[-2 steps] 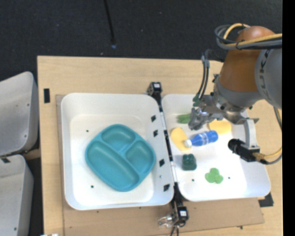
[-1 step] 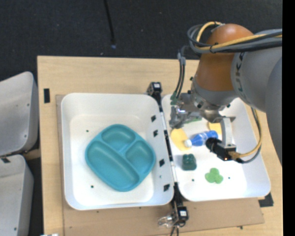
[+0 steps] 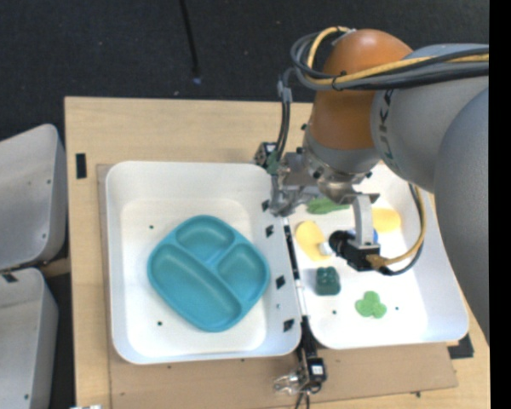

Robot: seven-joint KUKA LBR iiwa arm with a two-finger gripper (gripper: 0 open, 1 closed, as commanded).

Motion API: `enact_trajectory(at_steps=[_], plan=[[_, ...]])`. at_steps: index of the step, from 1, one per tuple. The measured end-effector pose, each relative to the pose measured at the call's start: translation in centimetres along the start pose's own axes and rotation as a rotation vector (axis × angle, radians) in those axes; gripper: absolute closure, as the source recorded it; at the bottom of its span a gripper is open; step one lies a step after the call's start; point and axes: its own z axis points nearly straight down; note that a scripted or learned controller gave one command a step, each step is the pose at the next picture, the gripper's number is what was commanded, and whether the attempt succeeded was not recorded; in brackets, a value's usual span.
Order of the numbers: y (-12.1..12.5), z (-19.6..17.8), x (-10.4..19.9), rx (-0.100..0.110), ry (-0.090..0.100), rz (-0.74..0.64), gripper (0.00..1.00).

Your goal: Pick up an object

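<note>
Yellow toy piece (image 3: 307, 237) lies just beside the gripper (image 3: 313, 196), whose grip state I cannot tell; I judge it light, rigid and slick, best pinched across its narrower width.

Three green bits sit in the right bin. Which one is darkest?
The small square block: it is a deep, dark green. The lumpy piece to its right and the flat piece farther back are both bright, light green.
</note>
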Motion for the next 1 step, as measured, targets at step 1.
enact_trajectory(at_steps=[1], plan=[[1.31,-0.56,5.22,-0.001,0.001,-0.001,1.0]])
